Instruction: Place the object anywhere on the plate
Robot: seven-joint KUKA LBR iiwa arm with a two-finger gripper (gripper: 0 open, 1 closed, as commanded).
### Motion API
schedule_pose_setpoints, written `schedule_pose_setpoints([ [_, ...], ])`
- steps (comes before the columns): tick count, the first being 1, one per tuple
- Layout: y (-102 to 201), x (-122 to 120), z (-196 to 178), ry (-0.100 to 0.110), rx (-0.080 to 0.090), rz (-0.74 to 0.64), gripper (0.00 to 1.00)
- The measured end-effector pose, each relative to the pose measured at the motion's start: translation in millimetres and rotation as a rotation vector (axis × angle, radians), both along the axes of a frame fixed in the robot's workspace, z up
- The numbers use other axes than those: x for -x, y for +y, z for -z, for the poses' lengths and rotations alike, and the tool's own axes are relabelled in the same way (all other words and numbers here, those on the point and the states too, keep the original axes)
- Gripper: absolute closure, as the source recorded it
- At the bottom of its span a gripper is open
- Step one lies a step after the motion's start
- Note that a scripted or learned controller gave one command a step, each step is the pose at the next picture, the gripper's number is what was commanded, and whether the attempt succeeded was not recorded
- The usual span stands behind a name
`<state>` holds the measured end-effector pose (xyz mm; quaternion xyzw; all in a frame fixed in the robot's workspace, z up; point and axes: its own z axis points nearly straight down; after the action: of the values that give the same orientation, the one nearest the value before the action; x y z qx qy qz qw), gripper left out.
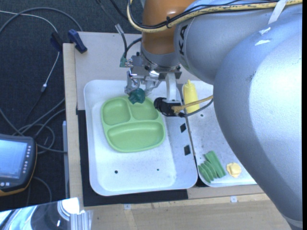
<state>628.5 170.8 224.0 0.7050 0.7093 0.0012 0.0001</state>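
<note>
Partly hidden teal object [137, 97] between fingers [130, 88], above plate [132, 126].

The grey arm reaches in from the right, its orange band above a downward-pointing wrist, the gripper [136, 93] clamping a dark green object [137, 97] between its fingers.

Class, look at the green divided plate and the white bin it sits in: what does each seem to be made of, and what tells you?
Green divided plate: probably moulded plastic, smooth with a slight sheen; one even colour and rounded compartment ridges suggest it. White bin: likely plastic too, duller finish, softly rounded corners and rim, dark specks on its floor.
</note>
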Motion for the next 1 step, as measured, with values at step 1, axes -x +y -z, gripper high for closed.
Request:
schedule_pose_setpoints([
  [1, 2.2, -8.4, -8.0, 0.0, 0.0, 0.004, 1.0],
])
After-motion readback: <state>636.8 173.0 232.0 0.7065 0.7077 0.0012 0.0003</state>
